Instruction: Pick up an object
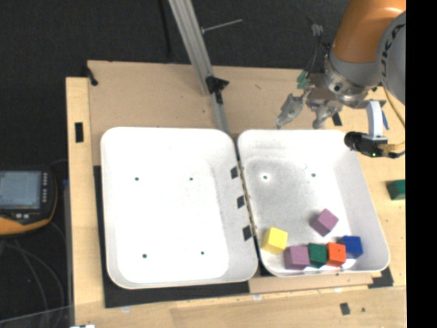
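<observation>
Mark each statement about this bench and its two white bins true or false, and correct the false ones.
1. All the small cubes lie in the right-hand white bin. True.
2. The yellow cube sits at the far edge of its bin. False: it lies near the front, beside the wall dividing the bins.
3. The gripper hovers above the bin's far edge, away from the cubes. True.
4. The orange cube lies between the green cube and the blue cube. True.
5. There is one purple cube. False: there are two, the upper purple cube and the lower purple cube.
</observation>
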Controlling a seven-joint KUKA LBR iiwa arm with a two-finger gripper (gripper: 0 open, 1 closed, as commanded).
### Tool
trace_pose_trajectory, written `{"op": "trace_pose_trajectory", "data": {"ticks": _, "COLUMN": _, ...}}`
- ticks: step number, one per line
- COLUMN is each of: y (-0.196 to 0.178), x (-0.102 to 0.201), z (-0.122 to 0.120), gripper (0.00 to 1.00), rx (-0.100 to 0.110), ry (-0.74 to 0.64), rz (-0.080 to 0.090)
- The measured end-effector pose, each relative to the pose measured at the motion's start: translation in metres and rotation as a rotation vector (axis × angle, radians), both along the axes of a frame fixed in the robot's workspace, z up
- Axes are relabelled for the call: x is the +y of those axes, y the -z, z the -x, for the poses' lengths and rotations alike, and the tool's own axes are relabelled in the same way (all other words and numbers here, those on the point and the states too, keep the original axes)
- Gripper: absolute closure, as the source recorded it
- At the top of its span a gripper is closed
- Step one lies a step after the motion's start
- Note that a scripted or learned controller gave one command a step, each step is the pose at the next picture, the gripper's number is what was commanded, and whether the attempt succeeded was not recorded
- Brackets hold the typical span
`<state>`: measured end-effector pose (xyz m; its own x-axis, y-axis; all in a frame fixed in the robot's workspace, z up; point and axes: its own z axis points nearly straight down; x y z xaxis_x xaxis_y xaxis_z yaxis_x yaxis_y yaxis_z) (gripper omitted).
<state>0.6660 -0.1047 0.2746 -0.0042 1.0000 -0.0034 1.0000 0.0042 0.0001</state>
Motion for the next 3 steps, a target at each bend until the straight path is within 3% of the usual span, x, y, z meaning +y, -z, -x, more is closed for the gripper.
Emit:
{"op": "trace_pose_trajectory", "data": {"ticks": 1, "y": 0.120, "x": 0.017, "z": 0.174, "gripper": 0.00, "rx": 0.009, "ry": 0.007, "rz": -0.005}}
{"op": "trace_pose_trajectory", "data": {"ticks": 2, "y": 0.117, "x": 0.017, "z": 0.170, "gripper": 0.00, "rx": -0.002, "ry": 0.010, "rz": -0.004}}
{"op": "trace_pose_trajectory", "data": {"ticks": 3, "y": 0.077, "x": 0.147, "z": 0.164, "gripper": 0.00, "rx": -0.003, "ry": -0.005, "rz": -0.007}}
